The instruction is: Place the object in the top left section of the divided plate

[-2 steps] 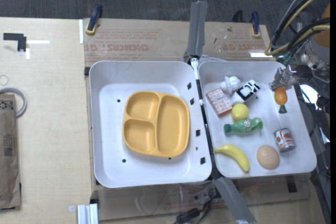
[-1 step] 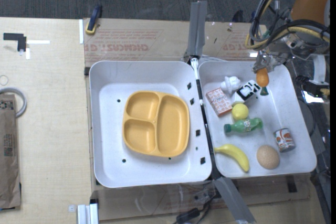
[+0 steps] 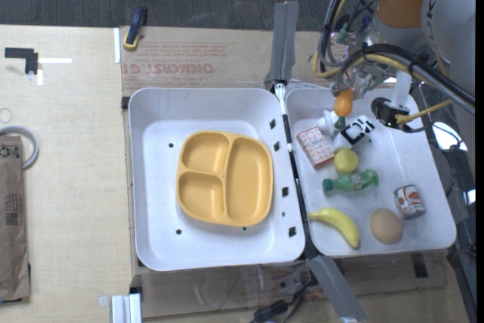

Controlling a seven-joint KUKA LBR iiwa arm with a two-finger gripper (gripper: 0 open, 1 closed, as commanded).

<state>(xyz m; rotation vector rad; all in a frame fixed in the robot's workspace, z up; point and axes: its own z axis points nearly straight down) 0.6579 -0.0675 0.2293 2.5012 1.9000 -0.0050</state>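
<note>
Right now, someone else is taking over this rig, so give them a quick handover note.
Gripper: above the back of the right bin, near a small orange object; grasp can't be confirmed.
Divided plate: in the left bin, nothing in its top left section.
In the right bin: banana, green bottle, can, carton.
Done: no placement yet.
Left: secure one object, carry it over, set it down top left.

Cardboard sheet [image 3: 181, 57] behind the bins: red printing, upside down, not reliably legible. No other readable text.
</note>
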